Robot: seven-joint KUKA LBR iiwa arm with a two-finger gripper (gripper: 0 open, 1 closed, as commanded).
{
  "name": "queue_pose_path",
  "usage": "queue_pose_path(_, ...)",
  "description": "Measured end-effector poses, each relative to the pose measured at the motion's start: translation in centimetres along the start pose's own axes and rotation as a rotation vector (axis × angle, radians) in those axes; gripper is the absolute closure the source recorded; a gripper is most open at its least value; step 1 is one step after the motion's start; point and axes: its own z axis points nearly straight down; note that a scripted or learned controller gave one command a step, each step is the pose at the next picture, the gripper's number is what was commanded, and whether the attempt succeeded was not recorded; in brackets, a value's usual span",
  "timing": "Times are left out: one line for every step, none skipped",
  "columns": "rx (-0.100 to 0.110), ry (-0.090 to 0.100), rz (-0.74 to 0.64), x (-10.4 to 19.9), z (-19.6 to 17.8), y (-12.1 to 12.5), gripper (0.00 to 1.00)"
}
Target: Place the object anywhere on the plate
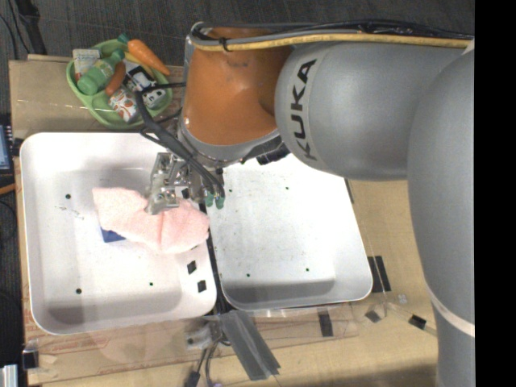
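Note:
A crumpled pink cloth [157, 220] lies in the left white bin [48, 240], toward its right side. A small blue thing [111, 235] peeks out from under the cloth's left edge; most of it is hidden. My gripper [165, 193] hangs below the orange wrist band [226, 87], right over the cloth's upper edge and touching or nearly touching it. Its metal body and green-tipped parts hide the spot where it meets the cloth.
The right white bin [282, 240] lies beside the left one, their rims meeting under the wrist. A green bowl [97, 107] of toy food stands beyond the left bin at the back. The big grey arm covers the right side.

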Motion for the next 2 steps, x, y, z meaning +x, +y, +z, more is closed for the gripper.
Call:
queue_pose_path(0.000, 0.001, 0.001, 2.86, 0.64, 4.28, 1.00)
queue_pose_path(0.000, 0.000, 0.001, 2.84, 0.62, 4.26, 0.00)
